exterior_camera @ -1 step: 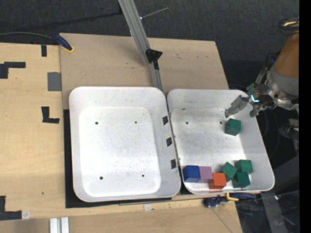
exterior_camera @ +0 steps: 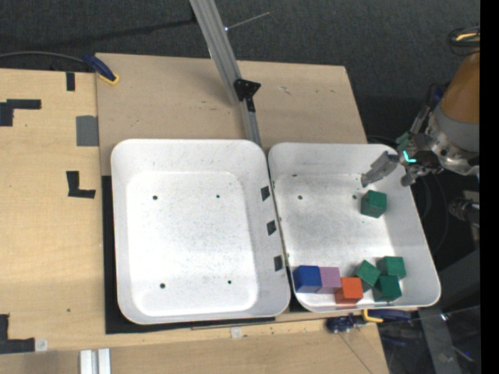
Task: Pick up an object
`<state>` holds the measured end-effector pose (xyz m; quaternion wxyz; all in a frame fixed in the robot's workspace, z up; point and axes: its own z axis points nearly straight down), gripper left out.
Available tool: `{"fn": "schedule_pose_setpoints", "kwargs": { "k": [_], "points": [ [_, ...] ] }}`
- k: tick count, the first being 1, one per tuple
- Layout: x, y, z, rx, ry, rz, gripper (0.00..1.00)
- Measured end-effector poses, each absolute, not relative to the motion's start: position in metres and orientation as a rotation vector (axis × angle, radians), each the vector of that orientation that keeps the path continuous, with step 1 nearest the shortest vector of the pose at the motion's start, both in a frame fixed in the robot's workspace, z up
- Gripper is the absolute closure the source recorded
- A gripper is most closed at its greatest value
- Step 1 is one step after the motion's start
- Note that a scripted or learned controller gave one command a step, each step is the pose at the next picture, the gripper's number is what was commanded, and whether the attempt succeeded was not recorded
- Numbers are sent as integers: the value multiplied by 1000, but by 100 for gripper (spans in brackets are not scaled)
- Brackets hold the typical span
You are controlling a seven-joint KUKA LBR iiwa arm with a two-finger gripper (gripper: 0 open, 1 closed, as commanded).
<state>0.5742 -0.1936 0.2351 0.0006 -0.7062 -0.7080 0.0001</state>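
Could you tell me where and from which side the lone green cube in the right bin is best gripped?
Probably from above, closing on two opposite flat side faces of the lone green cube. It sits apart from the block cluster and off the right bin's walls, so every side has finger room. The gripper hovers just above it, open.

Both bins, left [exterior_camera: 129,162] & right [exterior_camera: 284,162], look like white plastic w/ a matt, faintly speckled finish; bench top [exterior_camera: 156,92] is pale wood-look board, matt, some scuffs. Slanted pole [exterior_camera: 214,29] reads as brushed metal, the gripper [exterior_camera: 394,170] as grey metal, dull sheen. Blocks, e.g. green [exterior_camera: 374,203], blue [exterior_camera: 307,277], orange [exterior_camera: 351,288], have smooth matt faces; material unclear, cd be foam or plastic.
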Motion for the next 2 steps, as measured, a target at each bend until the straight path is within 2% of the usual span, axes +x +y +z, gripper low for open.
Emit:
{"fn": "schedule_pose_setpoints", "kwargs": {
  "k": [1, 2],
  "points": [
    [572, -191, 170, -2216, -2218, 8, 0],
    [573, -188, 128, -2219, -2223, 5, 0]
  ]
}}
